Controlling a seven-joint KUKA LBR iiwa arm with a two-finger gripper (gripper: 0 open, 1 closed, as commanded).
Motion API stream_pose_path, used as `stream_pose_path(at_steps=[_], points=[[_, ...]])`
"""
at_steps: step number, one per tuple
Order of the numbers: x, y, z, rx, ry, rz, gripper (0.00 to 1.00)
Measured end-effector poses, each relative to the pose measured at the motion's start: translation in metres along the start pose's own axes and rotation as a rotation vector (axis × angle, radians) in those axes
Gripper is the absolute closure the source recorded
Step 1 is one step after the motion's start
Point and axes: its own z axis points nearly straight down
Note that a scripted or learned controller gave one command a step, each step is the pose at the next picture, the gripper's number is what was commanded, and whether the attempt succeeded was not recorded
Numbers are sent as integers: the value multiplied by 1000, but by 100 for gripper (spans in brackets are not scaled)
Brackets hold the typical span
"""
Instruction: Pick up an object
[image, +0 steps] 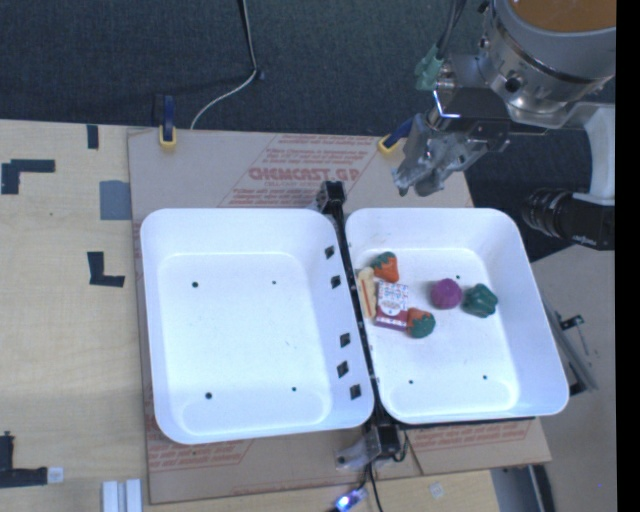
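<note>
Approach is the step in hand: claw hangs above the right bin's far rim, carrying nothing. Toys cluster inside, purple ball standing most apart. Next it must descend over one.

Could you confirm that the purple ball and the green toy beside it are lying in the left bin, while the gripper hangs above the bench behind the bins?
Not quite: the camera view shows the purple ball and green toy in the right bin, not the left. The gripper does hang behind the bins.
</note>
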Motion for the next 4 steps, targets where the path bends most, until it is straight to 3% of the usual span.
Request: stream_pose_path(at_steps=[4], points=[[1,1,-39,4,-1,-4,100]])
